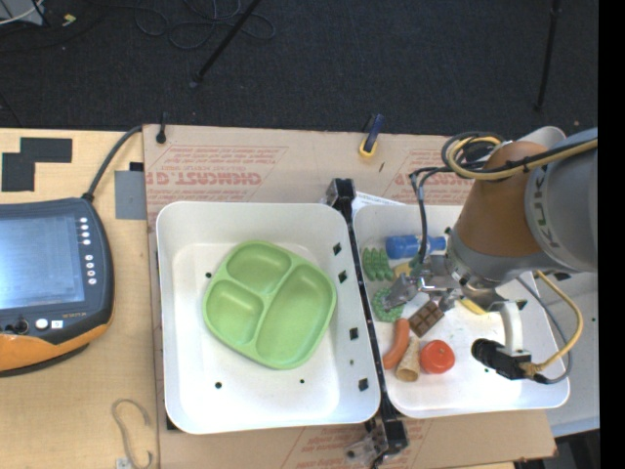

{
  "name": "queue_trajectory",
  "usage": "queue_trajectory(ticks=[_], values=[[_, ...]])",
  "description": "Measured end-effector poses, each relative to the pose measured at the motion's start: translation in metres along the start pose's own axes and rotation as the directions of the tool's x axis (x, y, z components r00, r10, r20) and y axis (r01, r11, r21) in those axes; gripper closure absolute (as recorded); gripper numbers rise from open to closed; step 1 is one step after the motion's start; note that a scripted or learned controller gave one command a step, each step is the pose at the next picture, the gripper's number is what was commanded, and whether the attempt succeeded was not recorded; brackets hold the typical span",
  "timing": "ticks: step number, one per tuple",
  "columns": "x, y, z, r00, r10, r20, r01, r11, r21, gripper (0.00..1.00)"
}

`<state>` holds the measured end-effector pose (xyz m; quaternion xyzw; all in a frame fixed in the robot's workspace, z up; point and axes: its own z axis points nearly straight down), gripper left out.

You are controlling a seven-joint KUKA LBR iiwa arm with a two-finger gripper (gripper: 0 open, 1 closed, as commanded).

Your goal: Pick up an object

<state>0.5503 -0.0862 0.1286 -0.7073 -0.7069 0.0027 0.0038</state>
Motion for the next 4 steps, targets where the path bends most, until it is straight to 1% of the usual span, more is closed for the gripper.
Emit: queue_trajectory(ticks=[1, 2, 3, 4], values=[[0.0, 0.002, 0.04, 1.0, 0.001, 0.005, -0.001, 1.0, -0.011, 0.0], [-0.003, 0.003, 0.027, 1.0, 0.008, 0.007, -0.008, 1.0, -0.015, 1.0], [-0.013, 0.007, -0.021, 1.0, 0.01, 0.002, -0.009, 1.0, -0.01, 1.0], [-0.011, 0.01, -0.084, 1.0, -0.001, 0.002, 0.001, 1.0, -0.013, 1.0]])
